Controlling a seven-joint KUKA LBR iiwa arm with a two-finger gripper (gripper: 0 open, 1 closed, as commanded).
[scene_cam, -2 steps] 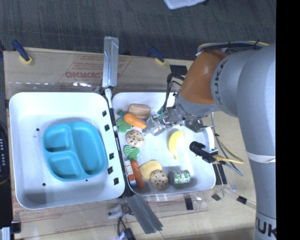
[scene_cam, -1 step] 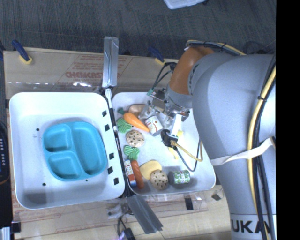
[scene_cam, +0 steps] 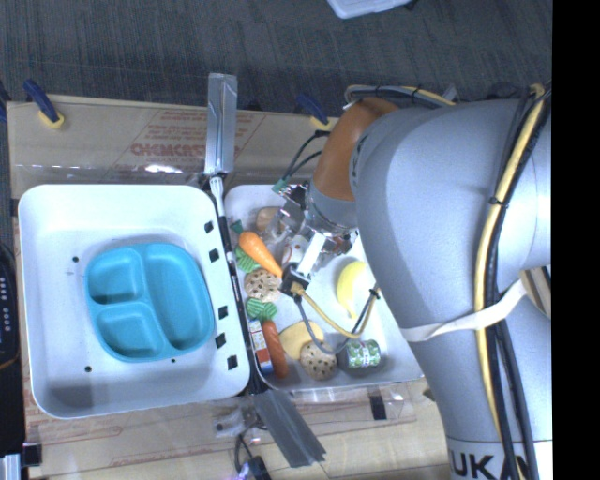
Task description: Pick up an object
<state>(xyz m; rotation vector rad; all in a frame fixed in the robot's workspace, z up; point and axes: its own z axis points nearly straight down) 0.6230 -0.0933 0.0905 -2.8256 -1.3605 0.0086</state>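
Grey arm (scene_cam: pixel 441 244) reaches into right bin (scene_cam: pixel 398 380) of toy food; blue tray (scene_cam: pixel 150 302) in left bin (scene_cam: pixel 47 281)

- Floor (scene_cam: pixel 141 37): dark grey, finely ribbed texture, visible along the upper part of the view.
- Table (scene_cam: pixel 122 131): flat tan board surface with faint red printed lettering near its far edge.
- Blue clamps (scene_cam: pixel 45 103): fixed at the far edge of the table, one at the left and another (scene_cam: pixel 312 108) further right.
- Metal bracket (scene_cam: pixel 221 122): upright grey strip standing at the far edge, between the two bins.
- White object (scene_cam: pixel 367 7): lies on the floor at the top edge, partly cut off.
- Light: even, diffuse, with soft shadows.
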